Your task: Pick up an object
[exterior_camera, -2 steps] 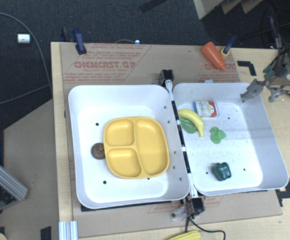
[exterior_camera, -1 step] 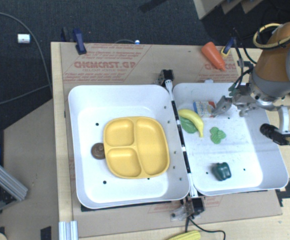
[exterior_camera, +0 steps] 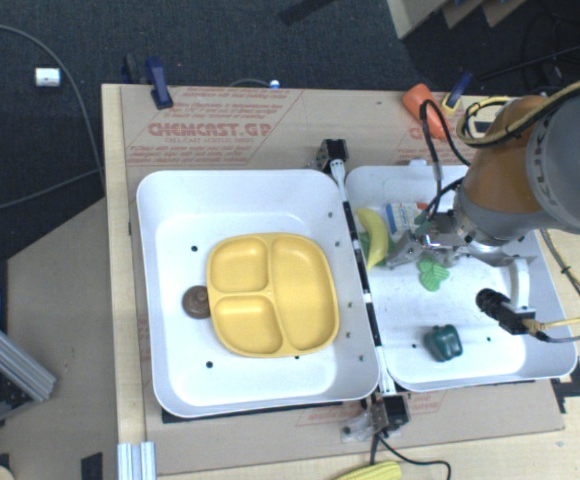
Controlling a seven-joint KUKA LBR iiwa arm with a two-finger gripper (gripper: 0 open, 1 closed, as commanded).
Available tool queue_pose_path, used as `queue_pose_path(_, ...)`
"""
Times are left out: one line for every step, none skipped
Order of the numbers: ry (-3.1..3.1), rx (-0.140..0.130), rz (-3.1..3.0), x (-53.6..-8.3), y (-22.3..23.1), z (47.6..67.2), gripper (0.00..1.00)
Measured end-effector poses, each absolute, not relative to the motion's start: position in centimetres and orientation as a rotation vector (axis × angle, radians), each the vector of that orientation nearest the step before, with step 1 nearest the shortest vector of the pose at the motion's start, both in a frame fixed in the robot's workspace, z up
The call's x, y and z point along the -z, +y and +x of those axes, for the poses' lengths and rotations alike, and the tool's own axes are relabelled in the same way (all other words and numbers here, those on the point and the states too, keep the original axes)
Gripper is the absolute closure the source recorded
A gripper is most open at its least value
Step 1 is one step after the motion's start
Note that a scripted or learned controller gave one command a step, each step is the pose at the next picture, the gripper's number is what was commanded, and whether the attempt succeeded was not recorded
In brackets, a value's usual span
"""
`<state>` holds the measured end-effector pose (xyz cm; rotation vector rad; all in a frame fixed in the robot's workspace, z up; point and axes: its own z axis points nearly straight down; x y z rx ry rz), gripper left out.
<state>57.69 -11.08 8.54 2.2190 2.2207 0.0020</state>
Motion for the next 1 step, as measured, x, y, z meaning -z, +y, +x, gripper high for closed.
queue_pose_path(2.219, -0.004, 2.218, -9.53, -11.07, 57.73, 1.0)
